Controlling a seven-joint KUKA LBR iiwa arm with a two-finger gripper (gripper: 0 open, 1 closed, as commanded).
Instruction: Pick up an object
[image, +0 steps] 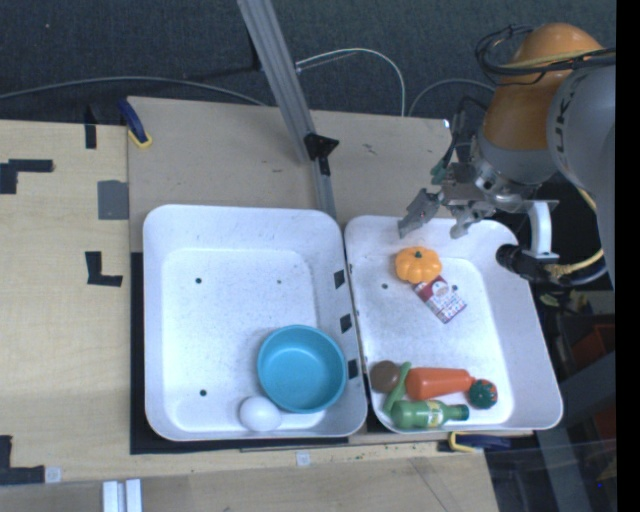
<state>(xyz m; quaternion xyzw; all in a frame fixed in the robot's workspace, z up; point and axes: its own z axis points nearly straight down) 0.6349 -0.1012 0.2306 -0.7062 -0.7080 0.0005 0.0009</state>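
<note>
Claw (440, 220), spread and unladen above the pumpkin (417, 264), risks nudging it aside if descent runs off-centre.

There are 2 white bins: the left bin (160, 300) and the right bin (520, 350). In the left bin I count 2 things: 1 blue bowl (300, 367) and 1 white ball (260, 412). In the right bin I count 6 things: 1 orange pumpkin (417, 264), 1 small packet (441, 299), 1 carrot (438, 381), 1 green bottle (425, 412), 1 brown piece (384, 375) and 1 small red and green piece (483, 393). Together this makes 8 things in the 2 bins.
</note>
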